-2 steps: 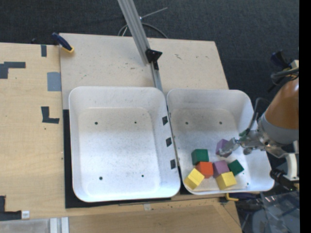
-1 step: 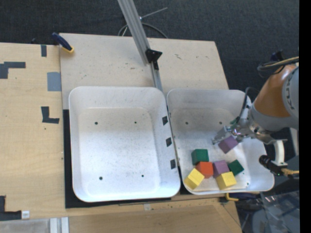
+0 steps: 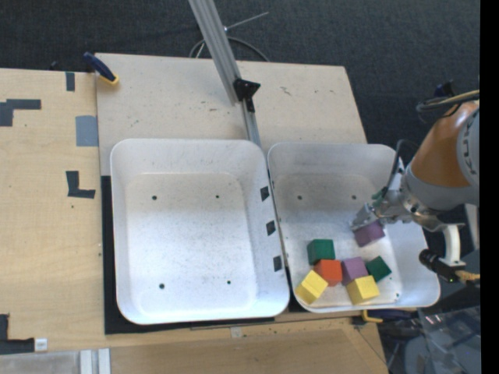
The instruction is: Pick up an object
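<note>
- Purple block (image 3: 369, 232) sits at the tip of my jaws (image 3: 368, 223), in the right bin (image 3: 327, 162), above and right of the other blocks.
- My jaws look clamped on that purple block; it shows between the finger ends, tilted, though I cannot tell whether it is clear of the bin floor.
- My arm (image 3: 444, 166) comes in from the right over the bin's right rim, its orange band above the wrist.
- Clustered near the bin's front edge I see a dark green block (image 3: 320, 251), an orange block (image 3: 330, 271), a second purple block (image 3: 355, 268), a smaller green block (image 3: 378, 269), and two yellow blocks (image 3: 313, 286) (image 3: 362, 289).
- On the surface, the left bin (image 3: 125, 162) stands touching the right one.
</note>
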Tool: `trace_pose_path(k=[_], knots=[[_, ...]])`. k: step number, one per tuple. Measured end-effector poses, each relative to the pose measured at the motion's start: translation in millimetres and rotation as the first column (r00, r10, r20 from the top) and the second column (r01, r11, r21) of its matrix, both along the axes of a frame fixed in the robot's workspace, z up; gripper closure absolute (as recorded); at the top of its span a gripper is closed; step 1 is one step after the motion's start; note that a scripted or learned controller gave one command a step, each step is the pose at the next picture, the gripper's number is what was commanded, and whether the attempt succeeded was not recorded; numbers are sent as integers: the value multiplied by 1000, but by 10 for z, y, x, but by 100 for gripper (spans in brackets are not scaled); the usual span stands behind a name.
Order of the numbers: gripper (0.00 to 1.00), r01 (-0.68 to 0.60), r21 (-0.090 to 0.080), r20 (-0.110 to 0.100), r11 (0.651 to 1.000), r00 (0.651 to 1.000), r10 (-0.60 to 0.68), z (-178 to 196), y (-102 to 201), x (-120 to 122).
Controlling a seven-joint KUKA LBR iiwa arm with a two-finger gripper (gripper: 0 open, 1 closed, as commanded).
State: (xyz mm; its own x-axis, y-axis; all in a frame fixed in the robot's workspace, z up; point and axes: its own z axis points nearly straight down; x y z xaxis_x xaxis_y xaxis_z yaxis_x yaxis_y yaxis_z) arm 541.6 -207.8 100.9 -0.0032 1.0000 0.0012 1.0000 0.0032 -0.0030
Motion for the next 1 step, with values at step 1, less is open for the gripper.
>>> trace_pose_path(k=[1], knots=[[100, -7, -1, 13, 1000, 1000, 7, 994, 808, 776]])
